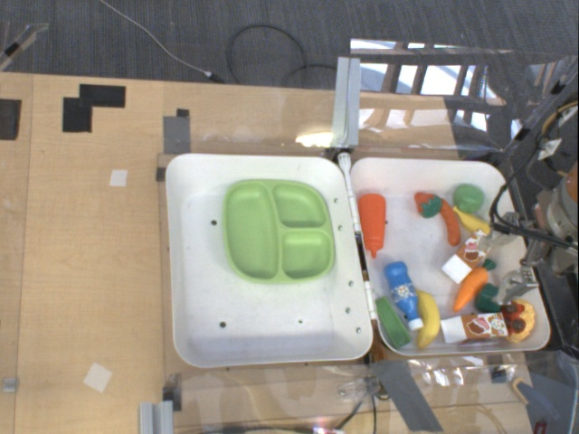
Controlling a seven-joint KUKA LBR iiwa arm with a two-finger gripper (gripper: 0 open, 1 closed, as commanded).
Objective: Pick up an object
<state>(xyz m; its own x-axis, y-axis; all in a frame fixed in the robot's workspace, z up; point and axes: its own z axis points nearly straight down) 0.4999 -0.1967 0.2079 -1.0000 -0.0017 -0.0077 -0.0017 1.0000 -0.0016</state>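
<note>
Green divided plate (pixel 276 231) (left bin (pixel 190 333)); toys crowd right bin (pixel 407 174).

Divided plate (pixel 276 231) in left bin (pixel 194 333), toys heaped in right bin (pixel 403 172), bottle (pixel 372 221) by its left wall

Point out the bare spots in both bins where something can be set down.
Left bin: bare floor all round the green plate, widest below it. Right bin: a bare patch between the orange bottle and the carrot. Its lower right is crowded, near the gripper.
</note>
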